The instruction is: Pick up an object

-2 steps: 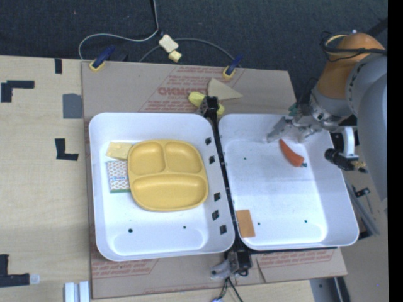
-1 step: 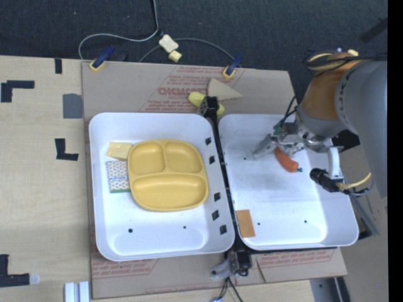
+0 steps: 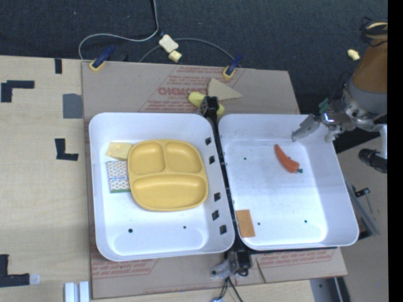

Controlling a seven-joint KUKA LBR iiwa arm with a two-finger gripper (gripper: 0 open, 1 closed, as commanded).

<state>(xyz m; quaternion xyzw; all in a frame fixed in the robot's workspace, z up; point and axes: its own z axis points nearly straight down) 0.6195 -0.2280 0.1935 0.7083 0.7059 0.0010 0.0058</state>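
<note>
The hand (image 3: 308,129) hangs tilted over the right bin's (image 3: 327,231) upper edge, near the carrot (image 3: 287,158); its grip I cannot tell.

robot lab: bench (image 3: 38,168), clamped bins (image 3: 101,187)

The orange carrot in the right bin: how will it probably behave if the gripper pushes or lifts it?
The carrot looks small and tapered, so it is probably light and may roll or pivot when pushed. Its surface seems smooth, perhaps slippery between the fingers. It lies alone on the right bin floor.
</note>
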